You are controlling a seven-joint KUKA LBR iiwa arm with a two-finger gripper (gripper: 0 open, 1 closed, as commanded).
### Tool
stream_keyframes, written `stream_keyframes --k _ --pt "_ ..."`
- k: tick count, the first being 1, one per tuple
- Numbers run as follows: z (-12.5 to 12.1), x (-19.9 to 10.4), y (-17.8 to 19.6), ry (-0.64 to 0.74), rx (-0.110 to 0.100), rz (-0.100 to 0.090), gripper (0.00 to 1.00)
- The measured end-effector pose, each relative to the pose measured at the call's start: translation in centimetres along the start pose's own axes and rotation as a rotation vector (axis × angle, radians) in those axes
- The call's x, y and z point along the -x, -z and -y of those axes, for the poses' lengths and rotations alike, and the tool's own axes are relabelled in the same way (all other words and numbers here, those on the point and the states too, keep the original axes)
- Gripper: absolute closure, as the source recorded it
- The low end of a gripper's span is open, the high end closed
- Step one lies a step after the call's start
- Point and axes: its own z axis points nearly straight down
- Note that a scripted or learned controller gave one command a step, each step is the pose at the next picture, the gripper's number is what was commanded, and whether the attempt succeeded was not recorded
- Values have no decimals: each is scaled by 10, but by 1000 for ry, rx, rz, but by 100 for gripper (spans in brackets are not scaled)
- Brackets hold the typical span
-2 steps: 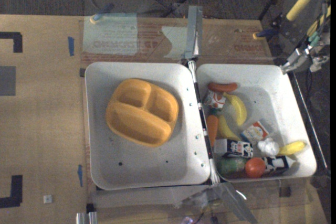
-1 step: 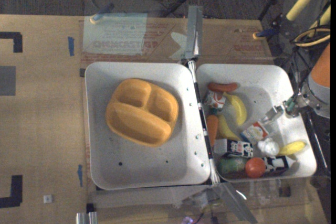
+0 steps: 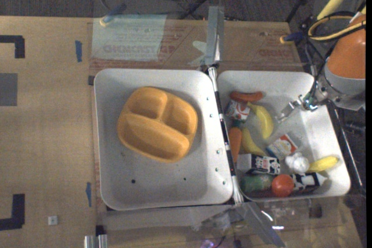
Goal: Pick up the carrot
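Short orange carrot [image 3: 234, 141] against bin's left wall; claw [image 3: 289, 110] state unclear.

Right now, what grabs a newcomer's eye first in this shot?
The big orange-yellow plastic divided plate lying alone in the left white bin. Next, the right white bin, with toy food heaped along its left and bottom sides, including the slim orange carrot by the divider. The arm's claw hangs over that bin.
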Motion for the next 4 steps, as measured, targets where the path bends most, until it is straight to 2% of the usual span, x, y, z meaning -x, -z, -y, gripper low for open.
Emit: stream_keyframes --k 1,2,3,4 --pt "-44 24 64 269 0 13 0" --pt "-46 25 107 514 -1 13 0" --pt "28 -6 36 533 -6 5 0" --pt "1 -28 35 702 -4 8 0"
